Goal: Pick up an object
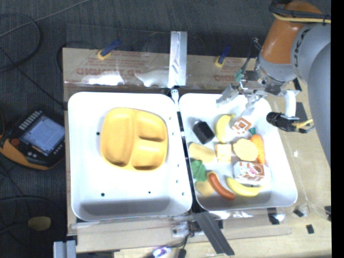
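faintly, reversed red lettering on the bench board (97, 69) — unreadable

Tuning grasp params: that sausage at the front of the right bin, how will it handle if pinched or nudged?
The sausage looks smooth and glossy, so probably slippery under a pinch. Its rounded, tube-like shape suggests it could roll if nudged sideways. It lies wedged against the banana and a green piece, so a push would likely shift them too. It is probably a light, stiff toy.

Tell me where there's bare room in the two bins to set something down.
Left bin: bare floor rings the yellow tray, widest along the near wall. Right bin: crowded with toy food.
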Controlling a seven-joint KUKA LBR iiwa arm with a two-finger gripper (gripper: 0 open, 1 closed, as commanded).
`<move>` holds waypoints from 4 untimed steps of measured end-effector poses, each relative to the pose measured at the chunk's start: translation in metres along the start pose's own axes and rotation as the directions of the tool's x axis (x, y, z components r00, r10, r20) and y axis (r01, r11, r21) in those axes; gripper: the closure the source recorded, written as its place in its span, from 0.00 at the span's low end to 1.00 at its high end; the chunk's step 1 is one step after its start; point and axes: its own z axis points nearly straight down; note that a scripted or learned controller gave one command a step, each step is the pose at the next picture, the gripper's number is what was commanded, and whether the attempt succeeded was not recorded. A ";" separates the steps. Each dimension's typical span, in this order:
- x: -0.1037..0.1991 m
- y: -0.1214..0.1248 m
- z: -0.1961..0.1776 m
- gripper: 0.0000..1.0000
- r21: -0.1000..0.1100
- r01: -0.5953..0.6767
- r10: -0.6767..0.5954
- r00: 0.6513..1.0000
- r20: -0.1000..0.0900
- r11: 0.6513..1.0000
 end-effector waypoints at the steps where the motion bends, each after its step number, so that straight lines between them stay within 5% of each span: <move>1: 0.001 0.005 0.081 0.00 -0.001 0.267 -0.267 0.964 0.003 0.964; 2: 0.001 0.006 0.072 1.00 -0.002 0.268 -0.268 0.963 0.002 0.963; 3: -0.047 0.010 0.097 1.00 -0.012 0.173 -0.173 0.985 0.003 0.985; 4: 0.001 0.002 0.096 1.00 -0.011 0.371 -0.371 0.928 0.011 0.928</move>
